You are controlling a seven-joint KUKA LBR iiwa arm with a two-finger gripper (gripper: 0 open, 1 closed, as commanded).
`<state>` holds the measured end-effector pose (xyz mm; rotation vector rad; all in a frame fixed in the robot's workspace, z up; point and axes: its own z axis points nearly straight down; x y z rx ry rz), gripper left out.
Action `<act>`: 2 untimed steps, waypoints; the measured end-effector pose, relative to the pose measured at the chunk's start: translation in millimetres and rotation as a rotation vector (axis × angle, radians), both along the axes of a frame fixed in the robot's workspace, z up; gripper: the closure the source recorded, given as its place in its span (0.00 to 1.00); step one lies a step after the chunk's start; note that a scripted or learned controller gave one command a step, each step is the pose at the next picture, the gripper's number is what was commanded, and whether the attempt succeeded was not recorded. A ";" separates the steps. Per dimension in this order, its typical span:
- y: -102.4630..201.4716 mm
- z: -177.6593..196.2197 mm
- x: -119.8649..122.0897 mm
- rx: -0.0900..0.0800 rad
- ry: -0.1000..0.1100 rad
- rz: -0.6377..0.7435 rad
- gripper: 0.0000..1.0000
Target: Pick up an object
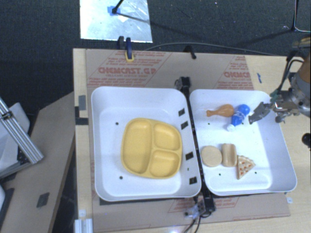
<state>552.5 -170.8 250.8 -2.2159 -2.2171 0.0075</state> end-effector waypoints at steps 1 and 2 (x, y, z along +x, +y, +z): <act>0.3 5.5 2.2 -0.002 -0.010 0.003 0.00; 4.7 -36.9 0.8 -0.001 -0.007 0.002 0.00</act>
